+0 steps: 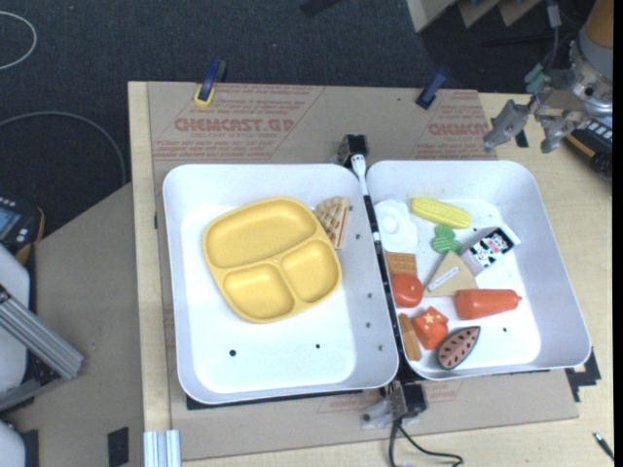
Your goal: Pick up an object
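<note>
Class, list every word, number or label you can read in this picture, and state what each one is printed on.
"CHEMCAST GP": red print on the brown board under the bins, left patch, last letters unsure.
"CHEMCAST": a second red patch on the same board, behind the right bin, partly cut off.
Black and white carton in the right bin: its markings are too small to read.

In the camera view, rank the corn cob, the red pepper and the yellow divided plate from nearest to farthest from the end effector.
End effector sits above the right bin's far right corner.
1. Corn cob, right bin, far side.
2. Red pepper, right bin, near side.
3. Yellow divided plate, left bin.
</note>
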Motion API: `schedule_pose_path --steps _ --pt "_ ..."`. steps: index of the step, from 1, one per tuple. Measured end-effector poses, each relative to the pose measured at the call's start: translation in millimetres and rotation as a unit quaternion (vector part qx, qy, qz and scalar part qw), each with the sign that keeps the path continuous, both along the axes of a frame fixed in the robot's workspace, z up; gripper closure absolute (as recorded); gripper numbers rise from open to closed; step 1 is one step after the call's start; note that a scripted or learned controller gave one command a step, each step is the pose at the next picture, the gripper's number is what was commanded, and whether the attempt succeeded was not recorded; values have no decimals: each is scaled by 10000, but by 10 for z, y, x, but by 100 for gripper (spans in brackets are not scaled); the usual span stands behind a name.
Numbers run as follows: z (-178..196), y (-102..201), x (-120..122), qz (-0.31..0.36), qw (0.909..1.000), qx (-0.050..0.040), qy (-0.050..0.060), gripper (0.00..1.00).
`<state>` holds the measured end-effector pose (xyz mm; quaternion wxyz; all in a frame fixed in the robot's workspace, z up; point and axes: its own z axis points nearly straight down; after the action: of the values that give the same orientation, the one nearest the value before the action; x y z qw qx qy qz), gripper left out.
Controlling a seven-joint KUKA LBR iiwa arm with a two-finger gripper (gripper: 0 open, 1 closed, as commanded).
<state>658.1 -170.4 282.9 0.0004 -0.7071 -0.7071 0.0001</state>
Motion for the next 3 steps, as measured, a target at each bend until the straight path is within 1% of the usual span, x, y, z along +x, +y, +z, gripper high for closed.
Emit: schedule_pose_path --steps 1,2,3 --pt "-488 -76 -60 -5 10000 0 21 0" --pt "-1121 -45 -42 2 10000 4 27 0" --pt "-1699 -56 39 9 10000 -1 7 0"
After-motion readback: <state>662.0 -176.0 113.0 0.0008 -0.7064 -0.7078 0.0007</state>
